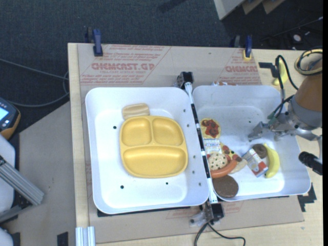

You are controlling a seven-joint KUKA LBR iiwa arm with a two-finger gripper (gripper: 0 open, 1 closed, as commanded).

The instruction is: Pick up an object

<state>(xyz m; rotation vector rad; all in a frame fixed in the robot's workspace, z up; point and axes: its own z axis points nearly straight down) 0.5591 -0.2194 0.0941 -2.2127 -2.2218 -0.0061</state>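
A yellow 3-compartment plastic tray (153, 146) and tan bun (135, 109) lie in the left white bin (100, 152). The right white bin (241, 100) holds clustered toy food (220, 160) and a yellow banana (273, 161); the gripper (261, 129) hovers just above these, jaw state impossible to tell. Crowding risks a glancing, failed grasp.

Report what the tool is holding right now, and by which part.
Nothing shows between its fingers: the tool hangs over the right bin, apart from the banana. Open or shut cannot be told.
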